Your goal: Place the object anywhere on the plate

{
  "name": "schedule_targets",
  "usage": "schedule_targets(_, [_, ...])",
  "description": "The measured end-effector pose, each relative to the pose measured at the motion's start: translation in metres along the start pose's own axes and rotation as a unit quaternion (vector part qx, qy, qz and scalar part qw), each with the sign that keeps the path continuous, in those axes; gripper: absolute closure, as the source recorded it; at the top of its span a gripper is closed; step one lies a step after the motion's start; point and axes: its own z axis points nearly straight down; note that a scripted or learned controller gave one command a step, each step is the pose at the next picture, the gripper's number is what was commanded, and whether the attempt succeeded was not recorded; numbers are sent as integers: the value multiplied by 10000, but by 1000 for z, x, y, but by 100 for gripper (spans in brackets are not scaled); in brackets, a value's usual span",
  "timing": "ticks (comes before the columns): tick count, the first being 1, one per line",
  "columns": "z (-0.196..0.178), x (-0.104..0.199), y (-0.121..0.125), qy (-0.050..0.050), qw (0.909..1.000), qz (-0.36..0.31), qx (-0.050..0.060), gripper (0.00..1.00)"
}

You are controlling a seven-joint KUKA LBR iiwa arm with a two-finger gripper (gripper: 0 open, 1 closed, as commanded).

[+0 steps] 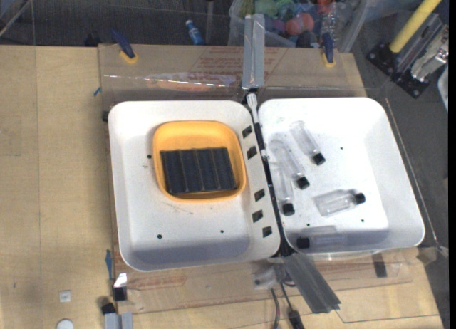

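An orange square plate (195,131) with rounded corners lies in the left white bin (135,199), toward its back. A dark ribbed rectangular object (198,169) rests flat on the plate and covers most of its floor. Several clear vials with black caps lie in the right white bin (388,171): one (306,142) near the middle, one (338,201) further front, others along the left wall (279,178).
A black divider with clips (258,178) runs between the two bins. A clear tub of colourful toys (299,0) stands beyond the bench at the back. A yellow pole (424,7) leans at the far right.
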Motion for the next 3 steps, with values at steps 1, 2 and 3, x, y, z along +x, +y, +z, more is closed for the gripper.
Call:
schedule_targets(1, [-22,4,-2,-3,9915,-1298,-2,100])
schedule_targets(2, [-37,10,-7,-9,9621,-2728,-6,100])
schedule_targets(3, [-32,4,-2,-5,9112,-4120,-9,100])
